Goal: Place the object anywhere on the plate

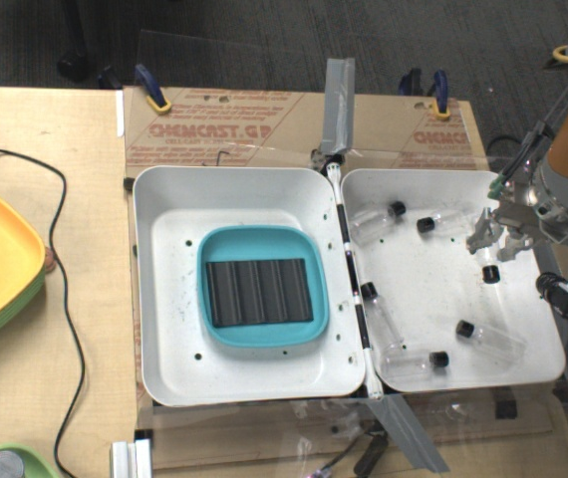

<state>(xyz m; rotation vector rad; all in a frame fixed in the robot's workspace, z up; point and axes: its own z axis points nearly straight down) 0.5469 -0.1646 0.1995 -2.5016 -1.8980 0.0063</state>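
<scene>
While over right bin [523,361] | jaws [490,249] above vial [490,275]

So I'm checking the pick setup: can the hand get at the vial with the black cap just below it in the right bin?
Probably yes. The hand hangs right above that vial, nothing lies between them, and the right bin is shallow and open-topped.
</scene>
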